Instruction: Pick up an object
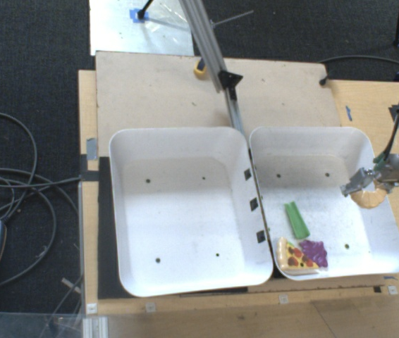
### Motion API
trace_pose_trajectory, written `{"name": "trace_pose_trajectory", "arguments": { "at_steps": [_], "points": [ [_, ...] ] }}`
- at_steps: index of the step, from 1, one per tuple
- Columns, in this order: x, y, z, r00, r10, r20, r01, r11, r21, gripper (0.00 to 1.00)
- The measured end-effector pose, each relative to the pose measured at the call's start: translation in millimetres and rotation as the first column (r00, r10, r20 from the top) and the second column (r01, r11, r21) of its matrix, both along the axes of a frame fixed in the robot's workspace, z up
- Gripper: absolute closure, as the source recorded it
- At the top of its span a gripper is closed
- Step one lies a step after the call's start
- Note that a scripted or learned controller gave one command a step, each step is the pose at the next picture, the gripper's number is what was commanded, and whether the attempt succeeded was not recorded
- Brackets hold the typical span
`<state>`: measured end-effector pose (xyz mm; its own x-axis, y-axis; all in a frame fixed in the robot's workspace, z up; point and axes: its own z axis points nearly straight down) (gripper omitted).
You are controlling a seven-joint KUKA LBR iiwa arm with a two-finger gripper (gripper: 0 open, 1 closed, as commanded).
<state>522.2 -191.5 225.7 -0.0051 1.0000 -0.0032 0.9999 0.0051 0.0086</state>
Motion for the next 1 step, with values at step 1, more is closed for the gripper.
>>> {"name": "trace_pose_trajectory", "arguments": {
  "at_steps": [1],
  "points": [
    [1.7,-0.5,44.6,1.0,0.0,-0.002,0.0,1.0,0.001,1.0]
  ]
}}
